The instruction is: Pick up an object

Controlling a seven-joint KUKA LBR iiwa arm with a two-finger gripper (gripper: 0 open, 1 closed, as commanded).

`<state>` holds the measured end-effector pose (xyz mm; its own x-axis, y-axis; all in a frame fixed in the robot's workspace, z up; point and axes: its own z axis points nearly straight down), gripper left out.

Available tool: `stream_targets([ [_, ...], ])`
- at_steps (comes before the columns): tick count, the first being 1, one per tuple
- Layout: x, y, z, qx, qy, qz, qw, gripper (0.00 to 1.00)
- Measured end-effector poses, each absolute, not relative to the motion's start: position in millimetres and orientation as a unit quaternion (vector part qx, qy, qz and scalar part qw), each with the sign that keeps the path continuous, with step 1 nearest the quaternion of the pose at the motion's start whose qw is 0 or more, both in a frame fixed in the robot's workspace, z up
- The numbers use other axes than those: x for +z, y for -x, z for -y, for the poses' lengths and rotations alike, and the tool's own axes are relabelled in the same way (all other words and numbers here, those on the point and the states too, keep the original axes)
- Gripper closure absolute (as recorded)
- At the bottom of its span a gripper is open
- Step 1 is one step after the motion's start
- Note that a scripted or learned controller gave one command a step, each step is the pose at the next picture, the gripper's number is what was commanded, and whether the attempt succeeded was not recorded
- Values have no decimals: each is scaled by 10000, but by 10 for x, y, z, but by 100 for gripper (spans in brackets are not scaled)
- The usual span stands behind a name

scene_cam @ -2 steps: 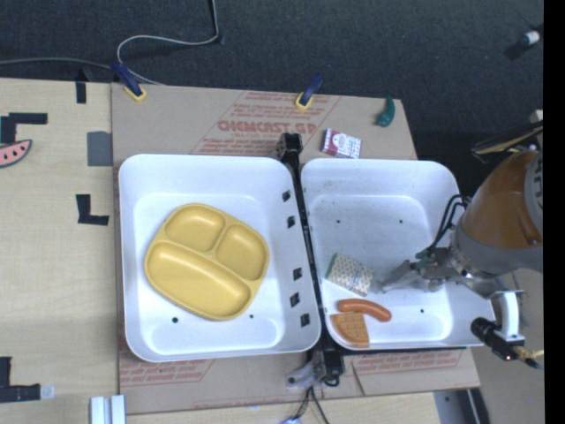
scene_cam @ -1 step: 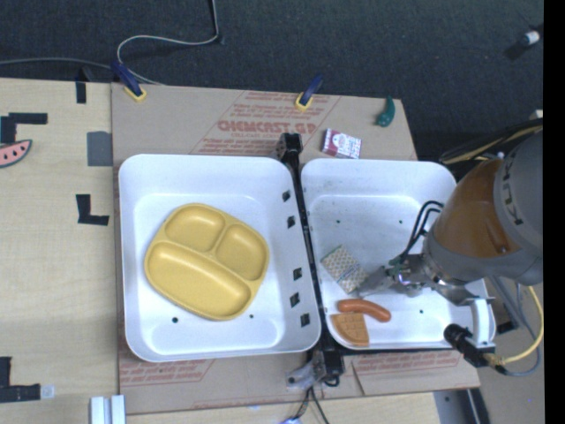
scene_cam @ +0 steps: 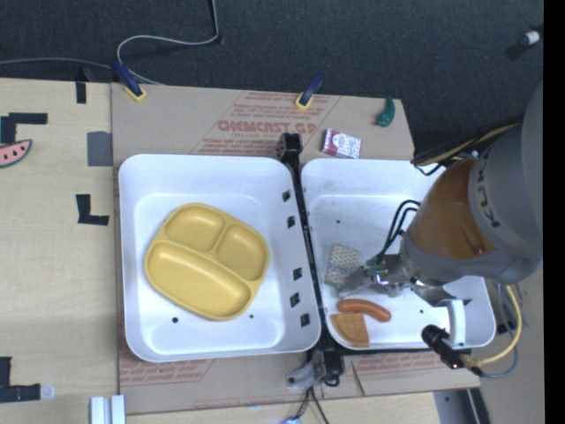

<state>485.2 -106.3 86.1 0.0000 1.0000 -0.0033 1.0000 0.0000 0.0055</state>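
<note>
gripper [scene_cam: 357,278] low in right bin [scene_cam: 371,184], jaw state unclear, waffle [scene_cam: 342,261] at tips, sausage [scene_cam: 364,308] just below

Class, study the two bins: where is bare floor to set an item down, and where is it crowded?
Free: left bin floor around the yellow tray, and right bin floor near its far wall. Crowded: its near corner, with sausage, toast, patterned piece and end effector.

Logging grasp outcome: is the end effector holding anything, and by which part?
Cannot be told: end effector sits low at the cloth, its tips too blurred to show a hold.
</note>
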Motion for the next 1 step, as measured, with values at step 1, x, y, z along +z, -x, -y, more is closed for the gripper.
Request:
stream_targets([
  [1,861,-5713,950,14,-7063,-7079,28,0],
])
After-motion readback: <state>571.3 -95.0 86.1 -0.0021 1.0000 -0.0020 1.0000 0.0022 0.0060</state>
